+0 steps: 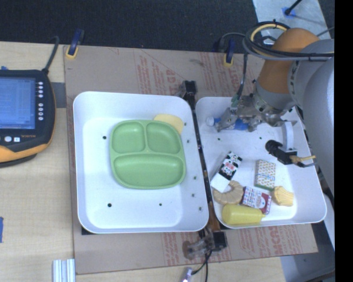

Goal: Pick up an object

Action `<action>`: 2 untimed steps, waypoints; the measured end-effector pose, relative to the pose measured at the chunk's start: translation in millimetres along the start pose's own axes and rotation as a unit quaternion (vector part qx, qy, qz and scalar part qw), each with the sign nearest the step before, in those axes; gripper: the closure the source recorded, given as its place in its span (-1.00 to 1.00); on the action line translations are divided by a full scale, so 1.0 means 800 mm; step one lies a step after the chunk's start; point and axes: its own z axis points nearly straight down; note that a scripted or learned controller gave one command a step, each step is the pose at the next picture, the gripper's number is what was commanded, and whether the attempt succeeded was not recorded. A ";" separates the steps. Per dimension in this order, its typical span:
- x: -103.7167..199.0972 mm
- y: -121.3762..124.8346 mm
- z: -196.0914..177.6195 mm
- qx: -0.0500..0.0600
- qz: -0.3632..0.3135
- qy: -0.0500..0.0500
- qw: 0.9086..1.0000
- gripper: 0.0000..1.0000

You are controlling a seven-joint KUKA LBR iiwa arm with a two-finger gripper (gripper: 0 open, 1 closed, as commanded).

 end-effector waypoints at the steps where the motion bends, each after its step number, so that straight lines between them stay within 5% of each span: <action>1: -0.001 0.004 0.000 -0.001 0.000 -0.001 1.000 -1.00; 2: -0.057 0.004 0.000 -0.001 0.001 -0.001 1.000 -1.00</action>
